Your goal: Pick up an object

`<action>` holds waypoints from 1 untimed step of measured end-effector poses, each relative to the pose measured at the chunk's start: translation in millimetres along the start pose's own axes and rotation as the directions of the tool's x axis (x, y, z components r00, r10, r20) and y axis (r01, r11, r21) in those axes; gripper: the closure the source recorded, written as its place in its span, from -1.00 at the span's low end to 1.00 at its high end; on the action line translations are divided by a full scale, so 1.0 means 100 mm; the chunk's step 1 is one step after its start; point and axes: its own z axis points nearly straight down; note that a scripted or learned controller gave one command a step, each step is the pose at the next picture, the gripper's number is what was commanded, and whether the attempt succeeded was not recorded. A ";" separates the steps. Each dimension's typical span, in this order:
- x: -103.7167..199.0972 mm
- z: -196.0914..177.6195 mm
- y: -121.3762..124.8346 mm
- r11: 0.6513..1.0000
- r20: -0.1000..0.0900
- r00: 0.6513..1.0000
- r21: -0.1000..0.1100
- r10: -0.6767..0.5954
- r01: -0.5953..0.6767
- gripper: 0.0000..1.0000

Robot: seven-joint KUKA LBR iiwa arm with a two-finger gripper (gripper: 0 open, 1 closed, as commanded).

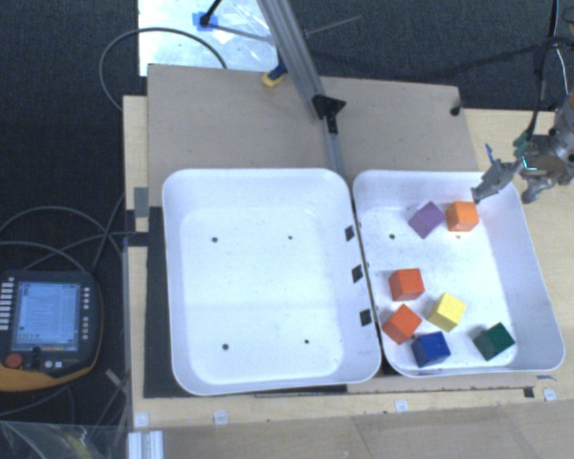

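cam: fixed overhead | slanted down | both bins [258, 185] framed

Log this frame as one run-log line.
gripper: open, holding nothing, over right bin's far-right rim | nearest: orange block, purple block | pick: not yet done

Dark, speckled carpet floor [57, 113] on the left and along the top. Pale wooden bench [268, 428] in the middle, covered at the back by a brown board [230, 113]. Black mat [153, 352] showing at the left and front edges of the bins. Grey slanted pole [287, 36] rising from a black clamp [328, 108] at mid-bench toward the top of the view. Shiny plastic sheet [187, 12] on the floor at the top, with blue tape [207, 20] on it. Teach pendant [40, 328] with lit screen lying on the carpet at the left, grey cables [38, 228] looping around it. Even, bright light, soft shadows.
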 end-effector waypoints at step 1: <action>0.00 0.00 0.00 1.000 0.000 1.000 0.000 0.000 0.000 -1.00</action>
